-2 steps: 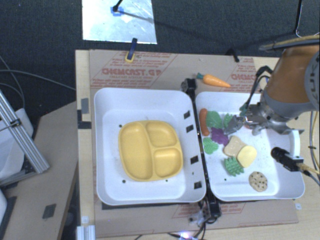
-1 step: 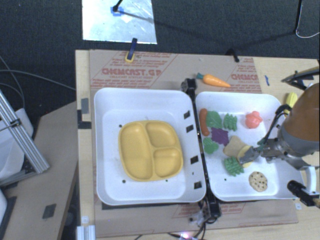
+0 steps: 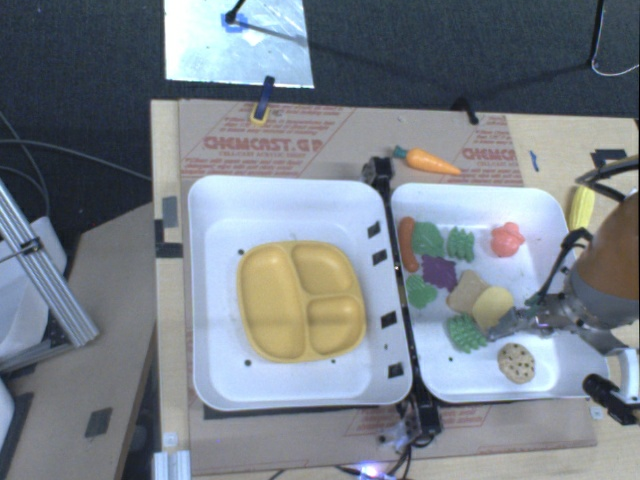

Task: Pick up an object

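Looking at the right bin (image 3: 545, 208), the pick seems barely started: nothing is lifted, all the toy food sits on the bin floor. The gripper (image 3: 512, 320) is down low among the pile, its tip right beside the yellow piece (image 3: 492, 306) and the green leafy one (image 3: 466, 332), with the cookie (image 3: 517, 362) just below it. Honestly can't tell if it's clenched or released, too small and blurry. So what's left is basically everything: get a real grab and raise it. The yellow divided plate (image 3: 300, 300) sits in the left bin (image 3: 215, 268), untouched.
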